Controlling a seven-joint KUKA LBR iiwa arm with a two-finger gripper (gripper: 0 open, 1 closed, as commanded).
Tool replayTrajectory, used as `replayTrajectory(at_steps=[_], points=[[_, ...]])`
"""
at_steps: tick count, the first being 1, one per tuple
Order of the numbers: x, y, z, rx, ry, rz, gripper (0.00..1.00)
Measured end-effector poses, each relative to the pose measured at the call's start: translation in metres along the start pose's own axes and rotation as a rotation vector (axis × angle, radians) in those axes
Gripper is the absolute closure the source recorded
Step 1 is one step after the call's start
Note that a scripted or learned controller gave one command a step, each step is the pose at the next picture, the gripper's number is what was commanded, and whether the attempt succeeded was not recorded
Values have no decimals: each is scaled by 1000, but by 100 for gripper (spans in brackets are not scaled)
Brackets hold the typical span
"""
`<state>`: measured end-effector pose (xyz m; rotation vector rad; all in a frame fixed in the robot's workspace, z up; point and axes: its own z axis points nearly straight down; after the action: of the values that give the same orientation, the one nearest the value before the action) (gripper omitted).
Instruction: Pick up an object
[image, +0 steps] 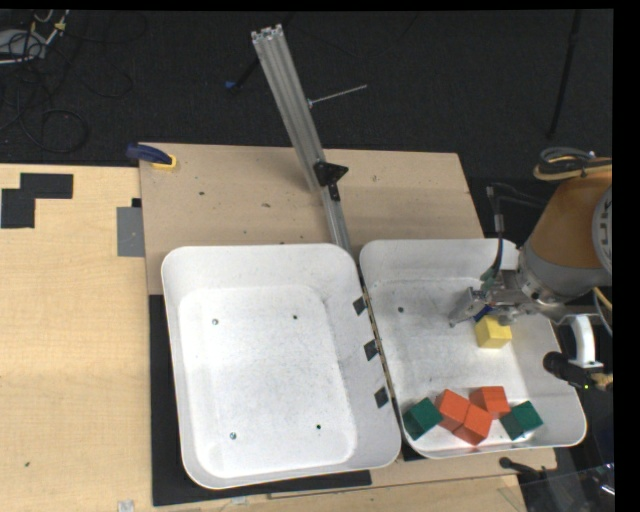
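Observation:
A yellow block lies in the right bin, near its right side. My gripper hangs just above and behind the block, close to or touching its top edge. The arm's grey wrist and orange band reach in from the right. Along the bin's front wall lies a cluster: a green block at the left, three orange-red blocks in the middle, and another green block at the right.
The left bin sits beside the right one, with black clips along the shared rim. A slanted aluminium rail rises from behind the bins. A blue clamp rests at the board's far left corner.

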<state>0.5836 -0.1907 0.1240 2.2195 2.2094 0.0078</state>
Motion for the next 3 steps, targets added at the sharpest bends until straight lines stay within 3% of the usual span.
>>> replayTrajectory(at_steps=[1, 3], points=[[-2, 1, -10, -2, -1, 5, 100], [-6, 4, -81, 9, 3, -6, 100]])
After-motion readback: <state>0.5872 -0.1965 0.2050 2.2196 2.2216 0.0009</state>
